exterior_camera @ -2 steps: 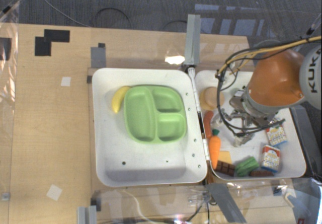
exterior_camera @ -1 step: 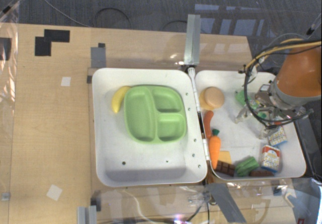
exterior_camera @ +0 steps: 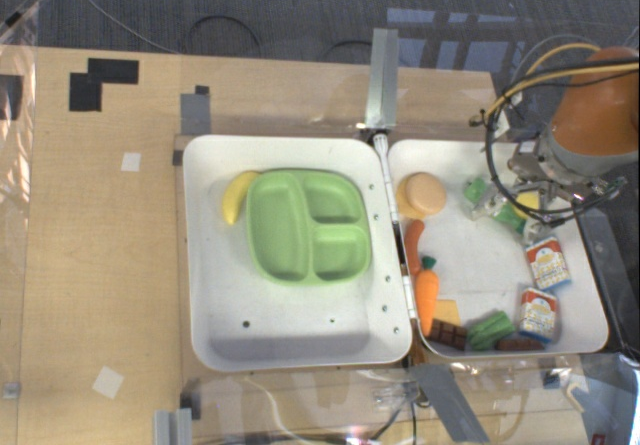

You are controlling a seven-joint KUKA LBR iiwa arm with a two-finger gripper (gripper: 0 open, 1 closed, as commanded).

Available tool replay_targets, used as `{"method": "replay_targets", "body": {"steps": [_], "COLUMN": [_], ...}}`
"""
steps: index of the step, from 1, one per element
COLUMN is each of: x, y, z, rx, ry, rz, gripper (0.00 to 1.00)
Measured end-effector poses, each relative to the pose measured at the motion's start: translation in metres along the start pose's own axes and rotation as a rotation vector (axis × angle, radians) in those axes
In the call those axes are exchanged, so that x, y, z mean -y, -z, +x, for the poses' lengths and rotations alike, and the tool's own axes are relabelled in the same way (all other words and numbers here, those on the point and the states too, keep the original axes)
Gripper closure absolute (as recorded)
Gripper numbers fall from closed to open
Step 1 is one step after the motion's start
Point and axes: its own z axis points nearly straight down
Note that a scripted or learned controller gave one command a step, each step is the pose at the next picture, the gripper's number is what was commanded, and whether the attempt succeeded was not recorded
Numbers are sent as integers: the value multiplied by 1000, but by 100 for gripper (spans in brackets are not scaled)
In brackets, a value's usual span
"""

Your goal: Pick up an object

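— Where is your claw, and what is it doing?

— My claw [exterior_camera: 543, 195] hangs over the right bin [exterior_camera: 470, 278], toward that bin's 2 o'clock corner. My orange band and a loop of cables hide most of it, so I cannot tell how it stands.

— What lies closest to it?

— A green packet [exterior_camera: 497, 207], just at my claw's 9 o'clock, seemingly touching it. At my 6 o'clock sits a small carton [exterior_camera: 548, 264], and below that a second carton [exterior_camera: 538, 314].

— And the rest of that bin?

— A round bun [exterior_camera: 422, 196] at the bin's 10 o'clock corner, well apart from my claw. Along the bin's left wall lie a sausage [exterior_camera: 412, 241] and an orange carrot [exterior_camera: 427, 298]. At the bin's 6 o'clock edge lie a chocolate bar [exterior_camera: 447, 335] and a green pepper [exterior_camera: 489, 329].

— The left bin?

— The left bin [exterior_camera: 220, 323] holds a green divided plate [exterior_camera: 305, 226], with a banana [exterior_camera: 235, 197] touching the plate's 9 o'clock rim. Both bins rest on the wooden worktop [exterior_camera: 90, 263].
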Motion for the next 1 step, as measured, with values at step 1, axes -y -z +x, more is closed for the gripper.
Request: {"method": "replay_targets", "body": {"steps": [1], "x": [-18], "y": [0], "z": [10], "rx": [1], "ry": [-4], "rz": [-1], "gripper": [0]}}
